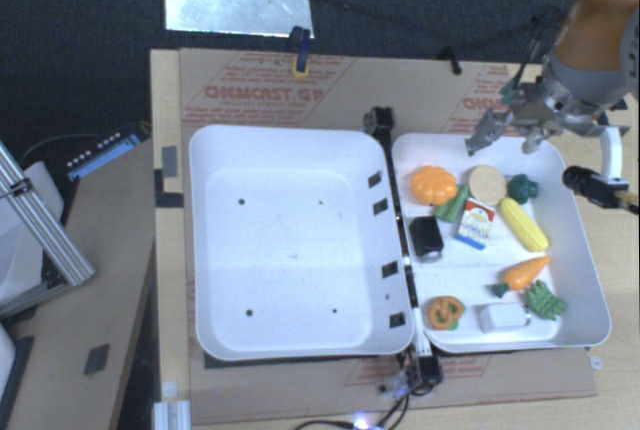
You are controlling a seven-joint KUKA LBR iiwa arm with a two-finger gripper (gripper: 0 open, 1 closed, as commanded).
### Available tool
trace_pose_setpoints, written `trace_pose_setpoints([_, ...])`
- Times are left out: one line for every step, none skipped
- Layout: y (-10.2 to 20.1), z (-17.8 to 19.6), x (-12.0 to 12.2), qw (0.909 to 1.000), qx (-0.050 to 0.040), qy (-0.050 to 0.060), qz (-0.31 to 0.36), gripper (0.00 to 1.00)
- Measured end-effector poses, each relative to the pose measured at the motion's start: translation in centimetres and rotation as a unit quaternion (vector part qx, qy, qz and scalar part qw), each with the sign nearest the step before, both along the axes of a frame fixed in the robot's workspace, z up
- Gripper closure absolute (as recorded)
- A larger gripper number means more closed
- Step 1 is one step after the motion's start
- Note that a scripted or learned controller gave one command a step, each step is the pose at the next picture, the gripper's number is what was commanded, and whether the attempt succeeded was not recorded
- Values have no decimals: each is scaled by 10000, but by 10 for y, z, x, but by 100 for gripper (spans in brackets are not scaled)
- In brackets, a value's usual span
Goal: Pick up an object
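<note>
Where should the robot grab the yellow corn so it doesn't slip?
Probably across the middle of the yellow corn, coming straight down from above. It lies flat and slanted in the right bin, long and narrow, so the gripper should close across its short width. The small box sits close on one side, so go carefully.

Robot lab, bench [250,78], white bins [290,238] (paired)
</note>
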State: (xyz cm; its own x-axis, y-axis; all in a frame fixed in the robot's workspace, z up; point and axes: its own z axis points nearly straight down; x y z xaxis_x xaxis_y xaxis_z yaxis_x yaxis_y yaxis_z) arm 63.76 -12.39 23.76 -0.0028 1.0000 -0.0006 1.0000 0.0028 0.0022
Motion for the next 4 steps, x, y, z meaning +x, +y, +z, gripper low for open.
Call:
trace_pose_setpoints([37, -102, -134, 9999, 32, 108, -11, 0])
trace_pose_setpoints([2, -156, -138, 10000, 4, 27, -23, 0])
trace_pose_setpoints([4, -143, -136, 10000, 3, -5, -6, 100])
trace_pose_setpoints([40, -153, -64, 10000, 5, -23, 35, 100])
